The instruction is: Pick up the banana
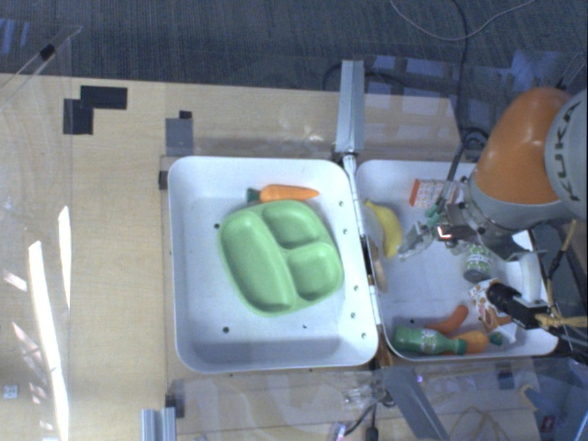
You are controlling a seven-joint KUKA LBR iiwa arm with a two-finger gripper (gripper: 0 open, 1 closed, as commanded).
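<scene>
The counter (110,246) is pale wood and carries two shallow white bins side by side. The left bin (197,338) holds a green sectioned tray (280,257), and a carrot (288,192) lies just beyond the tray's far edge. The right bin (432,297) is more crowded. The grey arm (533,159) with its orange band leans in over the bin's far right part.

The banana (385,227) lies in the right bin, close to the wall shared with the left bin, curved and resting flat on the bin floor. The jaws (424,232) hang just beside the banana, on its right, low over the bin; whether they are spread or closed I cannot tell, as the metal parts blur together there. Nothing yellow shows between them.

Along the near wall of the right bin lies a green bottle (429,341), with a small orange piece (450,319) next to it. A small red and white packet (428,192) sits near the far wall.

Judging from this, the task is not yet done: the banana rests in the bin, ungrasped. The approach looks nearly complete; closing on the fruit and lifting it remain
</scene>
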